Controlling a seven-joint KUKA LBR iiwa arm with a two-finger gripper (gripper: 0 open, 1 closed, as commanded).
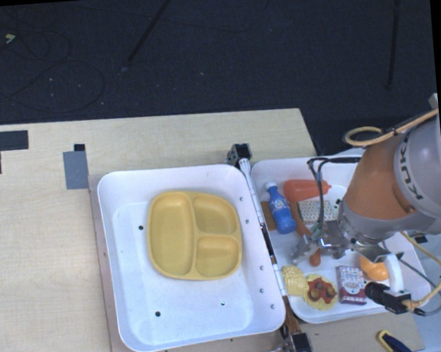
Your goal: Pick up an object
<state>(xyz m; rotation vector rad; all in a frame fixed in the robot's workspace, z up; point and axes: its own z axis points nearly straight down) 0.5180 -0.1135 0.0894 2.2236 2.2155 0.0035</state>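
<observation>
We look down on two white bins side by side on a wooden bench. The left bin [134, 324] holds a yellow divided plate [193, 233]. The right bin [260, 177] is crowded with small things: a blue bottle [280, 209], an orange grater [307, 189], a corn cob [295, 281], a pizza slice [320, 290] and a red packet [351, 284]. The arm [394, 183] reaches in from the right, its claw [324, 240] low over the middle of the right bin. We cannot tell how wide the claw stands or whether it holds anything. The bottle lies just up and left of the claw, its long axis running up and down the view, cap toward the far rim. The corn and pizza lie just below the claw.
</observation>
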